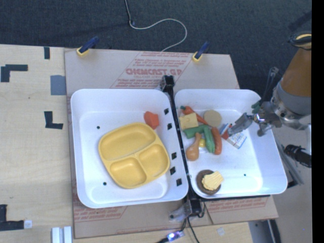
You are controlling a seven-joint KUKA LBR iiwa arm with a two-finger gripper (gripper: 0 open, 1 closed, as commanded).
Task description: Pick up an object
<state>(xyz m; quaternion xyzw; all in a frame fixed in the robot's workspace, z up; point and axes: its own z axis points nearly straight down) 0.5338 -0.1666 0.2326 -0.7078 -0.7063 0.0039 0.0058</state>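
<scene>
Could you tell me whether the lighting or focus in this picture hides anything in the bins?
Camera view: even light, soft shadows inside the white bins; yellow tray reads clearly; the gripper is slightly blurred; the small toy foods overlap and are hard to separate.

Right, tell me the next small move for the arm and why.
Probably ease the gripper down and slightly left toward the food pile. It sits over the right bin by a small card-like item, with the carrot and green piece just left of it, and nothing shows between its fingers.
</scene>
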